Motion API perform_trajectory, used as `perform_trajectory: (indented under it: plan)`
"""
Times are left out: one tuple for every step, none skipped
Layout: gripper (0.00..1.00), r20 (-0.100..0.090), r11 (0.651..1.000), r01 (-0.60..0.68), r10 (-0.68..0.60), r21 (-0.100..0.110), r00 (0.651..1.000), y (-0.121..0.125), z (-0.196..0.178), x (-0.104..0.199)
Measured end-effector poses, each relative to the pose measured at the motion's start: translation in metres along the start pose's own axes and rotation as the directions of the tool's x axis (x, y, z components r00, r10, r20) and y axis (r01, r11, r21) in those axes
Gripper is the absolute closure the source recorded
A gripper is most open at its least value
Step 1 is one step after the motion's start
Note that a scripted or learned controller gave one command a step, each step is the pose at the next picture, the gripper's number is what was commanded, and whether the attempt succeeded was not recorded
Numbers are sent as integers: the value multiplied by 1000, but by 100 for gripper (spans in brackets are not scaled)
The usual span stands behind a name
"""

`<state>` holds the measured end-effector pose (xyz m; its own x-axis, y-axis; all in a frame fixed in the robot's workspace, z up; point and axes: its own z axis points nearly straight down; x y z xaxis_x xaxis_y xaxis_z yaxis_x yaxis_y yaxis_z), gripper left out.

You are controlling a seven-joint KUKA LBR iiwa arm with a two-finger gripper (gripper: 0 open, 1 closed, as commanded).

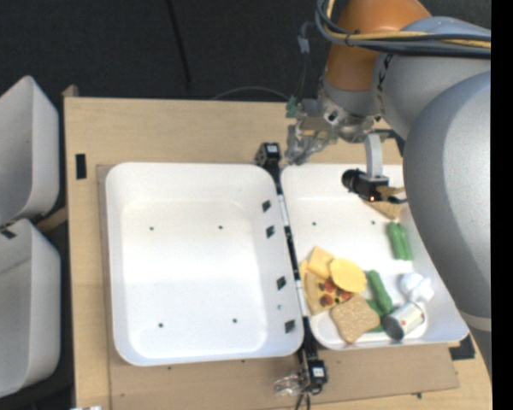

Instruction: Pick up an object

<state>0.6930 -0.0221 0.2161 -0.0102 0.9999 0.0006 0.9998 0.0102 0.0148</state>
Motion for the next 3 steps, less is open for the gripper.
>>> perform_trajectory:
  plan:
    - [100,3,1000,-13,12,16,1000,-6,-31,16]
    - [100,-2,1000,-1,1,5,1000,-17,-126,95]
    - [100,-3,1000,0,0,7,1000,-12,-173,176]
